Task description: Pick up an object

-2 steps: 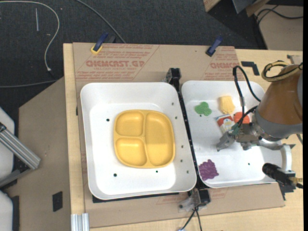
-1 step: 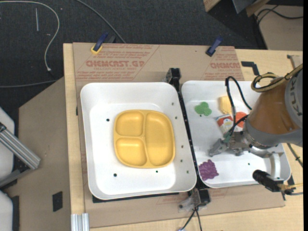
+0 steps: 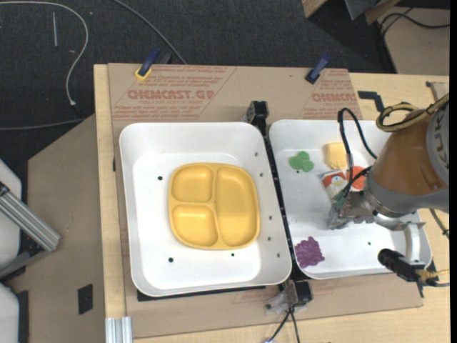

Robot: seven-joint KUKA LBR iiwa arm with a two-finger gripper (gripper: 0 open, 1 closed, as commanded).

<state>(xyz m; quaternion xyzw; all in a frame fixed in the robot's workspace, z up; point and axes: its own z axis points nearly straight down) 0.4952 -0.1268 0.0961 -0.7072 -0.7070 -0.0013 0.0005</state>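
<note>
1. The thing nearest to being picked is a small red and white packet (image 3: 334, 181) lying on the floor of the right bin (image 3: 357, 259), towards the bin's far half, just beside a pale yellow block (image 3: 334, 153) and not far from a green toy (image 3: 300, 161)
2. Its long axis is hard to read, since the arm (image 3: 405, 164) covers its right side; what shows seems to run slantwise, from upper right down towards lower left, lying flat rather than standing
3. A purple grape bunch (image 3: 308, 251) sits well apart at the near left corner of the same bin, a rounded lump with no clear pointing direction
4. The gripper (image 3: 344, 213) is low over the bin floor just near of the packet — whether it is released or clenched I cannot tell, as the wrist blocks that part
5. Progress, as I judge it: nothing is lifted, every item rests on the bin floor, so the grasp and the lift are both left to do
6. The left bin (image 3: 143, 191) holds a yellow divided plate (image 3: 214, 206) — not involved for now
</note>
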